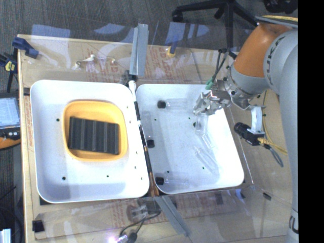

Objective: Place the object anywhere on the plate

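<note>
- 2 white bins sit side by side below me: the left bin (48, 176) carries a yellow plate (94, 108), and my gripper (205, 106) hangs over the far right part of the right bin (177, 151).
- 1 dark ridged block (94, 135), the task's object as I judge it, lies flat on the plate, inside its rim and well apart from me.
- Whether my gripper is open or closed I cannot tell from this slanted look down; the tip is too small and blurred.
- Handling, as a guess: the block looks stiff and fairly light, not fragile, with parallel grooves running along its top.
- Those ridges should give some bite, though a smooth dark finish could be slippery.
- For a hold I would close across the short span, near the middle, so it stays level.
- Judged from how things lie, the block already rests on the plate, so the placing looks done.
</note>
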Robot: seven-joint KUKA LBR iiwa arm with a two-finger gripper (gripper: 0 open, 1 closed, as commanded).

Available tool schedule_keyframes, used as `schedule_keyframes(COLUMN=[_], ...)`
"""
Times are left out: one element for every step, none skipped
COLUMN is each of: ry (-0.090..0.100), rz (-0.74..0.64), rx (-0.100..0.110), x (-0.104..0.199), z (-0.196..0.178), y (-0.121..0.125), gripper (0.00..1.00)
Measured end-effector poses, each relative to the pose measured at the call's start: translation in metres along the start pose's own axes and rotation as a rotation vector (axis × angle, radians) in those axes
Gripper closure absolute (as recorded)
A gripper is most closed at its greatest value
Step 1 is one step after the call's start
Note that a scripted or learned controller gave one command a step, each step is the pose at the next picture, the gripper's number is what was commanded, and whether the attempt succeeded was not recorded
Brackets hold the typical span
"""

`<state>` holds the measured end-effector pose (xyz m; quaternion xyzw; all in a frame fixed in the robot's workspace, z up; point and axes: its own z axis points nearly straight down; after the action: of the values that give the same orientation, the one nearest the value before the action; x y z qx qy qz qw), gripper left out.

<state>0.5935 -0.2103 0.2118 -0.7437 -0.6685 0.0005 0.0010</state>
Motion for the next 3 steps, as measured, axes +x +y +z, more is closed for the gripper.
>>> schedule_keyframes(ry=[0.001, 0.0, -0.001], rz=[-0.226, -0.34, -0.453], rx=[0.004, 0.004, 0.002], x=[0.041, 0.107, 0.168], z=[-0.014, -0.017, 0.012], y=[-0.003, -0.004, -0.012], gripper=[1.0, 1.0, 1.0])
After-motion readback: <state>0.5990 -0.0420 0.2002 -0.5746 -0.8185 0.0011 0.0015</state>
